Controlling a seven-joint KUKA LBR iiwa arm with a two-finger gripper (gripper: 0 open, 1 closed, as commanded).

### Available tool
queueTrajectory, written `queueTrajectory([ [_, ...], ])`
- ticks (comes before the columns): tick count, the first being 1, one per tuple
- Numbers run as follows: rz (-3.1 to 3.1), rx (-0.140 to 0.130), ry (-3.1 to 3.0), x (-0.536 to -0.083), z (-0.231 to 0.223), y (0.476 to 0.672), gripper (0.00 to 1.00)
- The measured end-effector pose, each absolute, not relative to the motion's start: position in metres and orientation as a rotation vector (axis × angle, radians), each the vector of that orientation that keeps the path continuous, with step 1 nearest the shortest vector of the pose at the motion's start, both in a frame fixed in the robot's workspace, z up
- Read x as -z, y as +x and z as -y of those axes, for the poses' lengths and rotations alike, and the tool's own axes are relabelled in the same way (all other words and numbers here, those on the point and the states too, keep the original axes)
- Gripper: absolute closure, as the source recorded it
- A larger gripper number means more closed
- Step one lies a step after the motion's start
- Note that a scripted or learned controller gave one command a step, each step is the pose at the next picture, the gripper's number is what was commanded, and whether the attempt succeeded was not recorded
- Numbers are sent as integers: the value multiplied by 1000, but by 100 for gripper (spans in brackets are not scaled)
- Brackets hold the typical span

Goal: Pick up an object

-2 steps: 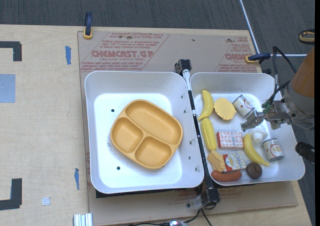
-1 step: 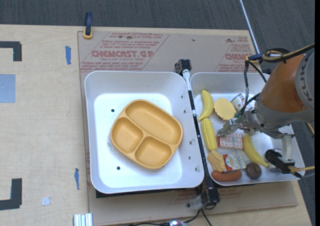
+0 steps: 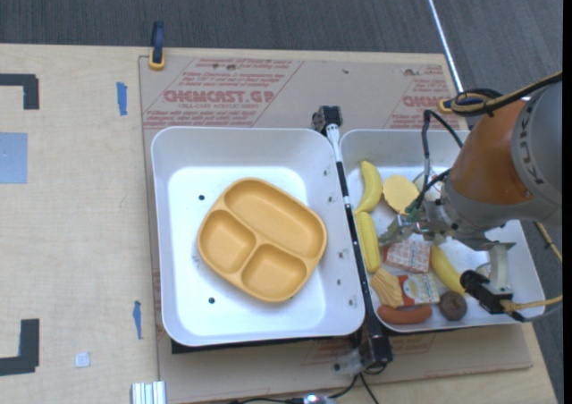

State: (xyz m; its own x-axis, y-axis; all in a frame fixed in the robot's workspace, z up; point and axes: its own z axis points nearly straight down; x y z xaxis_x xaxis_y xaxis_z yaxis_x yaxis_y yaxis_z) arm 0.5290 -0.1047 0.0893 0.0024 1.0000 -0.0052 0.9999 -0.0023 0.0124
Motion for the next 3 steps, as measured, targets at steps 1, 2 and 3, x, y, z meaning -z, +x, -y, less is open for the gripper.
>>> queueTrajectory([
  [1,-2201,-2,2216,-90,101,529,0],
  [2,-2207,-15,2216,-101,97,531,100],
  [3,-2207,-14,2216,-101,97,531,0],
])
